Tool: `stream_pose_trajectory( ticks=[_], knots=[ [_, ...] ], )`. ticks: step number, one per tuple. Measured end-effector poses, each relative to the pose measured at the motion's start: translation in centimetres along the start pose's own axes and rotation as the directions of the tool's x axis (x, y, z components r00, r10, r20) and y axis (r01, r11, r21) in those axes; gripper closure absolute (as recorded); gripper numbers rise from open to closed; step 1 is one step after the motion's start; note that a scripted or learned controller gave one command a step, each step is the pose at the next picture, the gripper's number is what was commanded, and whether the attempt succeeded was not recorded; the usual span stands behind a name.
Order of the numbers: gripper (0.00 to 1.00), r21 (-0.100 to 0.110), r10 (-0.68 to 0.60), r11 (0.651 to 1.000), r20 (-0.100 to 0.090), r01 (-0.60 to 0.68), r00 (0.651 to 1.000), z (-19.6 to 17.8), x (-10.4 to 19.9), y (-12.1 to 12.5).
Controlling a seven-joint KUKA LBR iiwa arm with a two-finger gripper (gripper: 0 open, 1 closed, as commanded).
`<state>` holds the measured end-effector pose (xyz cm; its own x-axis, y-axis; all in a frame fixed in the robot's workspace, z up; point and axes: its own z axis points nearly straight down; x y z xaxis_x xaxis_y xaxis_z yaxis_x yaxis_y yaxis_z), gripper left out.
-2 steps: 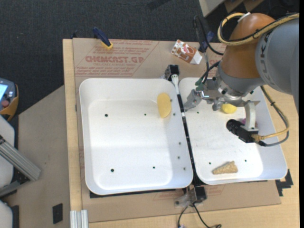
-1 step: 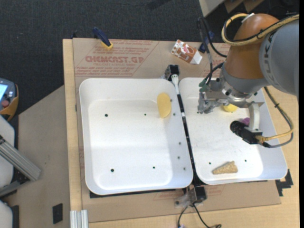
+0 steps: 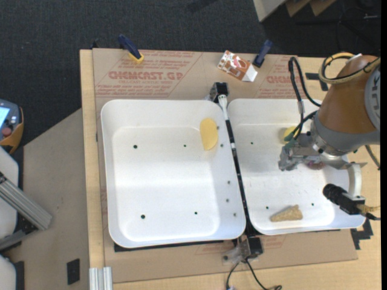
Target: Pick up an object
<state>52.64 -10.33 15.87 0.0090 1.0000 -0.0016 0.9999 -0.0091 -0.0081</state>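
Gripper hangs low over the right bin, near its middle, reached in from the right by the grey arm with its orange band bent down over the bin's far side. Whether it grips anything, I cannot tell. 1 tan wedge lies near the right bin's front edge; 1 yellow piece lies in the left bin, by the divider.

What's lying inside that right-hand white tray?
In the right bin a tan wedge-shaped piece lies near the front edge. The gripper is low over the middle. Something yellow-green peeks out beside it; the arm hides the rest.
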Motion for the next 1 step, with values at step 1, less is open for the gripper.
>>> stream_pose_trajectory(
  ticks=[1],
  knots=[
    [1.0, -0.008, -0.02, 1.0, -0.005, 0.02, 1.0, -2.73, 12.83, -1.85]
  ],
)
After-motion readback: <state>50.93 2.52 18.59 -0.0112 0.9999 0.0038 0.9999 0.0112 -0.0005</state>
